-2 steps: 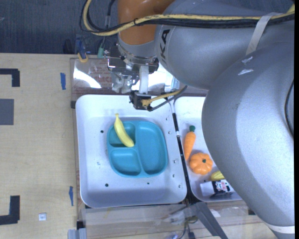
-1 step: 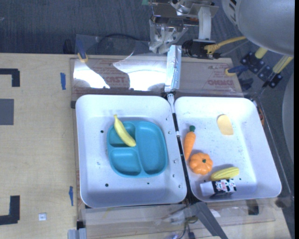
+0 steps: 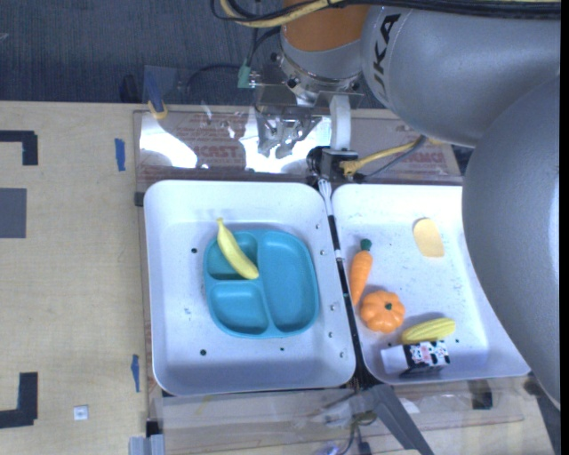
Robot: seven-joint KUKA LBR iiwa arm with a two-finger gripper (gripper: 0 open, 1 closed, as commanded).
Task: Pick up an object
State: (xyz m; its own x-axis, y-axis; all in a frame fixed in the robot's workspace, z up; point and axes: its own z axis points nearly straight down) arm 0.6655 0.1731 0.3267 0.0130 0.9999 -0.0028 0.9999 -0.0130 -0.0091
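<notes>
In the left bin lies a blue divided plate with a yellow banana across its upper left corner. The right bin holds an orange carrot, a small orange pumpkin, a yellow corn cob, a black-and-white carton and a pale yellow piece. My gripper hangs behind the bins' far edge, above the back of the left bin, away from every object. Nothing is seen between its fingers.
The grey arm with its orange band crosses the top right and covers part of the right bin's far side. A black divider runs between the bins. Wooden bench lies to the left.
</notes>
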